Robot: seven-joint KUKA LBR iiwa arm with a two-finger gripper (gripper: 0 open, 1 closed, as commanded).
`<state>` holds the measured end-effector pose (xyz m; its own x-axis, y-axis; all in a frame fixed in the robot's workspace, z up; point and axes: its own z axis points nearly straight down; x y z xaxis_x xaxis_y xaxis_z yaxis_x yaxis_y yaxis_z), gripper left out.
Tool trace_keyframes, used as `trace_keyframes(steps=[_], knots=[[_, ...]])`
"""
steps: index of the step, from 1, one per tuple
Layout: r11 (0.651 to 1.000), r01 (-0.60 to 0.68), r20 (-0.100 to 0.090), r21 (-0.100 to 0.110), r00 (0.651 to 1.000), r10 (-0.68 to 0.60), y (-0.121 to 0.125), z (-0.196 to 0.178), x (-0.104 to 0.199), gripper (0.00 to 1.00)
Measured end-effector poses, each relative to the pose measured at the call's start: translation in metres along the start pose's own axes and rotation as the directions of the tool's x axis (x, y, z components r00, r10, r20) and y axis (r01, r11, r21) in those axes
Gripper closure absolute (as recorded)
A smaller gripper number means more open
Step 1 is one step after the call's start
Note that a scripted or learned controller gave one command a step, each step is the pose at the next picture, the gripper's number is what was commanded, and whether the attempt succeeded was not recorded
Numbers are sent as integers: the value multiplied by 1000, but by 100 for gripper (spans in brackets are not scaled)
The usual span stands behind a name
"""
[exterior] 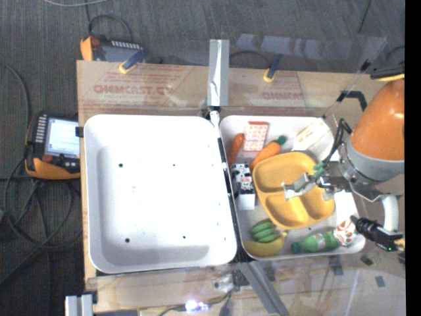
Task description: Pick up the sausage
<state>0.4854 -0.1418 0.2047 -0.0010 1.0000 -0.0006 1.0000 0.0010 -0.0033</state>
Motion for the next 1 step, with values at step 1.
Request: trace_keyframes(steps=[1], knots=[[940,-338,-3,-38,941,338,53,89,27,0]])
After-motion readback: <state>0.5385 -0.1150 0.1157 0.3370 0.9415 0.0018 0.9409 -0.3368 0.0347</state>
